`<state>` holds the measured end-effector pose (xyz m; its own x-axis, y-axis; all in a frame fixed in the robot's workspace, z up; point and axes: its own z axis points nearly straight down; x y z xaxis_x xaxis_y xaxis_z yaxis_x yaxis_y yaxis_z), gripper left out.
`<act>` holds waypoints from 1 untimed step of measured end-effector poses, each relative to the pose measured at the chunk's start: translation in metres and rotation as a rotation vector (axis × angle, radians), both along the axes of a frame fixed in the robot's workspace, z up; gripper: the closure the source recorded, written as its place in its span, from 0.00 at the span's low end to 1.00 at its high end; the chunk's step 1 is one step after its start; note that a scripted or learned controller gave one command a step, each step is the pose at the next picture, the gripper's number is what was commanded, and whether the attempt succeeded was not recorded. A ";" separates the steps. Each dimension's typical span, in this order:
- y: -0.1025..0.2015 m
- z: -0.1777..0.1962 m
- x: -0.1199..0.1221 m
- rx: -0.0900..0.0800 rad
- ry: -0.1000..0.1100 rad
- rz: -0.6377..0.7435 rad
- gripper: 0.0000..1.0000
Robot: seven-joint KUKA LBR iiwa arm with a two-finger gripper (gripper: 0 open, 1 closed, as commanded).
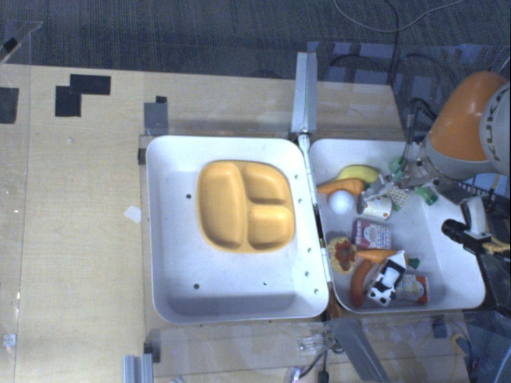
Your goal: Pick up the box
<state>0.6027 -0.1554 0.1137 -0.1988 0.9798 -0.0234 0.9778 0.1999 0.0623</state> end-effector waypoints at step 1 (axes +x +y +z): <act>0.034 0.001 -0.017 -0.010 -0.005 0.052 0.00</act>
